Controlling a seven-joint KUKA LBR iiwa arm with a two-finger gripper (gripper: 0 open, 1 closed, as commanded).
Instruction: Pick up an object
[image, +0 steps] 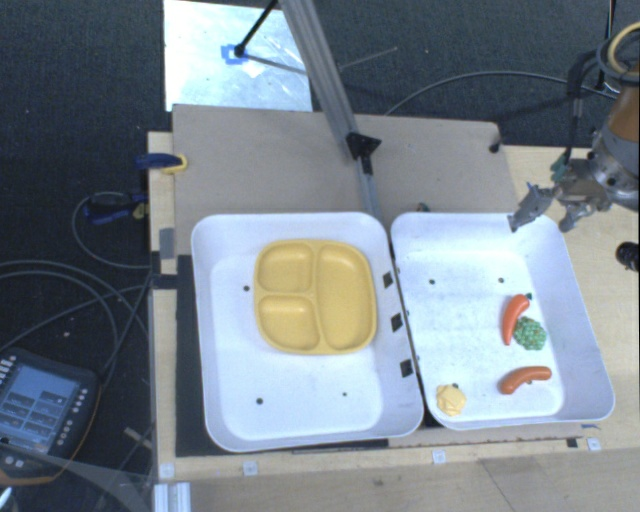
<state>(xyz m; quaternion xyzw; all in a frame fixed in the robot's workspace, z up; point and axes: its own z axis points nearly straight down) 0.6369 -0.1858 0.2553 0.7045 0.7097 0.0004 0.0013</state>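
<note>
In the left white bin (225, 400) we see a yellow three-compartment plastic plate (315, 297) — rigid, but wide and flat, a poor fit for the jaws. In the right white bin (460, 300) lie a small yellow toy piece (451, 400), two orange-red toy sausages (514, 316) (525, 378) and a green toy broccoli (530, 334) — light, likely smooth; we would pinch a sausage across its narrow middle. The gripper (545, 208) hovers over the bin's far right corner, jaws spread and empty, the sausages well apart from it, nearer the camera.
</note>
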